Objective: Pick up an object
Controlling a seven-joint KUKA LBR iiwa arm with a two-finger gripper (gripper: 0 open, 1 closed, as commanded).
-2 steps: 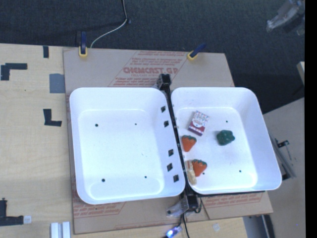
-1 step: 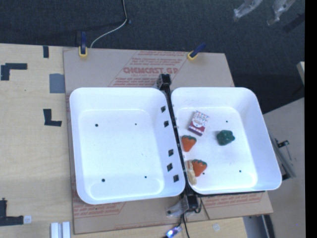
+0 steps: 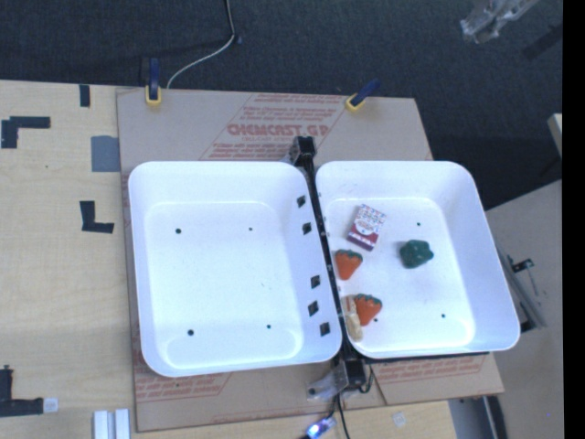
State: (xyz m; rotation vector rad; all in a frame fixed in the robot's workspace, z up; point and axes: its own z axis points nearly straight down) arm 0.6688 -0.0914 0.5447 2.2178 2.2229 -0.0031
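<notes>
The claw hangs blurred up at the far right corner, its grip impossible to tell, well clear of the right bin below and left of it, where a carton, green lump and two strawberries lie.

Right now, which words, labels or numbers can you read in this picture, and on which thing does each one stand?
"CHEMCAST GP": red print on the brown paper-covered board under the two bins.
Smaller red lines beside it: too blurred to read.
Small red-and-white carton in the right white bin: its print is too small to read.
</notes>
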